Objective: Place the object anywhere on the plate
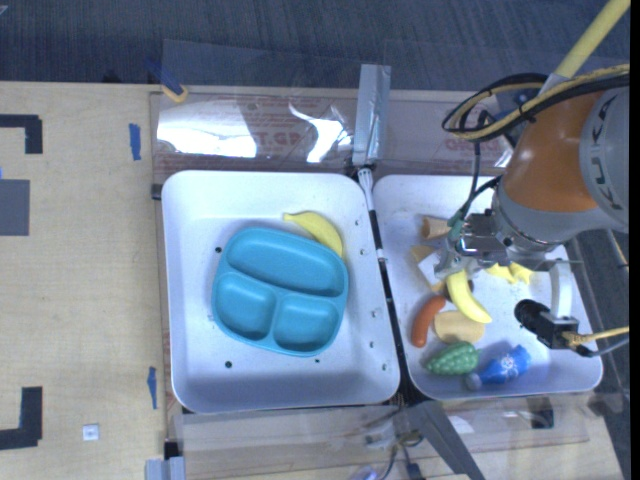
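Two bins; the blue plate sits mid left bin, a yellow toy touching its far rim. The gripper hangs over the right bin, above a banana in the toy pile. You cannot tell its opening or hold. Judged step: picking. Next, secure one toy and carry it across to the plate.

I'm looking down on my pale wooden bench, black corner marks printed along its left edge and bits of blue tape beside them. Beyond the bench's far edge lies dark blue-grey carpet. Glare flashes off a clear plastic sheet on the bench's far side, a grey bracket just beside it.
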You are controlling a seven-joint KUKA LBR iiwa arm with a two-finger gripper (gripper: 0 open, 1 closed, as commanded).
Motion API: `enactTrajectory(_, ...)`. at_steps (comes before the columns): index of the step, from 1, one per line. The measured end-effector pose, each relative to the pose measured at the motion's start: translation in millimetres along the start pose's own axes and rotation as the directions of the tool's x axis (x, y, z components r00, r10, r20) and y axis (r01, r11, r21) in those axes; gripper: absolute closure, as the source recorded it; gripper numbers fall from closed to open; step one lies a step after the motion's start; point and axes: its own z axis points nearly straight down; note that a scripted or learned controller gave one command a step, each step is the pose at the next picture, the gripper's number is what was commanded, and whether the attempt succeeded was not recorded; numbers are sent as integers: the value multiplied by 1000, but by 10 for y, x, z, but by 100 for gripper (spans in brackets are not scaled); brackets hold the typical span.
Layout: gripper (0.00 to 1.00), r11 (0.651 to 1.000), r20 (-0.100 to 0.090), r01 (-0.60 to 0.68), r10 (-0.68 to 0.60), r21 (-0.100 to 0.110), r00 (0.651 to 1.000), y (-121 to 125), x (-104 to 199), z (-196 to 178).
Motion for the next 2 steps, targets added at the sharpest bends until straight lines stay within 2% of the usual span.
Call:
enactTrajectory(1,100,992,2,128,-128,-6,992,726,650,-440)
enactTrajectory(2,100,999,1,-44,44,3,999,570,1656,-87)
